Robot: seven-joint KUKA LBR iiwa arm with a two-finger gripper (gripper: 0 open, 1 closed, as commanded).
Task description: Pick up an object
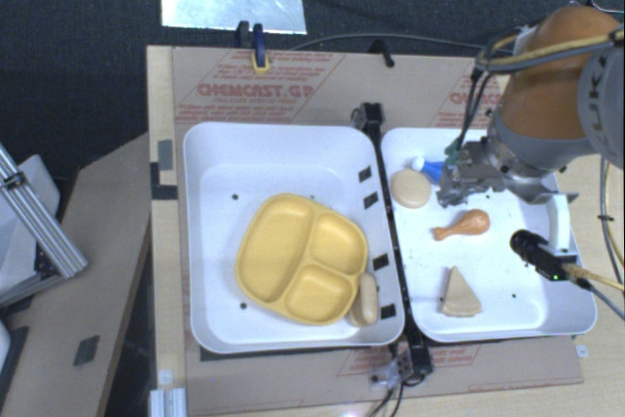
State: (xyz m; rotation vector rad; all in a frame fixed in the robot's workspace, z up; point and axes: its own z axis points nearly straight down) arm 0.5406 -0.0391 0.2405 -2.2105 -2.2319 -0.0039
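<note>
Low in the frame, the pale surface [293,371] carries two white bins. The right bin [576,312] holds a wedge [457,294], a drumstick [463,226] and a round bun [410,188]; the claw [457,179] hangs just above these, its opening impossible to tell. The left bin [210,308] holds a yellow tray [301,257]. Beyond lies dark floor [78,24].

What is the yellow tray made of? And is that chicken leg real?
The yellow tray looks like moulded plastic: one even colour, smooth, rounded compartments, with a soft sheen. The chicken leg looks like a toy, probably plastic or rubber: its orange-brown colour is flat and even and its surface smooth, though it's too small here to be sure.
</note>
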